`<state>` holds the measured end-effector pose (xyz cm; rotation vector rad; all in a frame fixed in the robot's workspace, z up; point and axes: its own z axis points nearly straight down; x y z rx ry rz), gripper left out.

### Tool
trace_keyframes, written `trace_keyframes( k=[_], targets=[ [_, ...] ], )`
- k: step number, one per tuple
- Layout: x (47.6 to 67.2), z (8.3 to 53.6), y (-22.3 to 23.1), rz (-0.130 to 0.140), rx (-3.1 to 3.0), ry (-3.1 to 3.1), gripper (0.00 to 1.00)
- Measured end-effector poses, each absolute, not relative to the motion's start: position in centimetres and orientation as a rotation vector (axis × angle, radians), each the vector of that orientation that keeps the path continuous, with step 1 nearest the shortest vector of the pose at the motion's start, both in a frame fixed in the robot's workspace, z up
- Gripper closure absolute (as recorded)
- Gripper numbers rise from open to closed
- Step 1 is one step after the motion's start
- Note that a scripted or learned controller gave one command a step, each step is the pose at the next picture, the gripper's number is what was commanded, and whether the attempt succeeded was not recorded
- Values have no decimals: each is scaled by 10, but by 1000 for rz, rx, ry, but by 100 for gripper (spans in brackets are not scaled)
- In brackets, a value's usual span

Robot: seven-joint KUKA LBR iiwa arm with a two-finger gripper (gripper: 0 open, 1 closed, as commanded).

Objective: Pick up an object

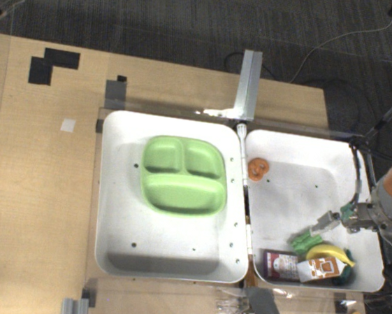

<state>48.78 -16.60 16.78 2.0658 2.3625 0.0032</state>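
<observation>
Where the fingers (331,221) reach, a green object (306,241) lies just beside.

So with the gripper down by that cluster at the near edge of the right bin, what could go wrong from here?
1. The green object, banana and small carton lie crowded together, so the gripper may nudge or catch a neighbour instead of one item.
2. The pile sits against the right bin's near wall, which could block a finger or let items slide.
3. The dark packet lies flat, so it is likely hard to pinch.
</observation>
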Motion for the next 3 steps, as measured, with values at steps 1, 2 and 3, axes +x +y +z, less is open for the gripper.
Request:
trace_keyframes(
  k=[1,2,3],
  targets=[
    [491,94,-134,9,1970,2432,0],
    [488,166,-148,5,1945,2460,0],
    [488,97,-132,3,2134,2302,0]
  ],
)
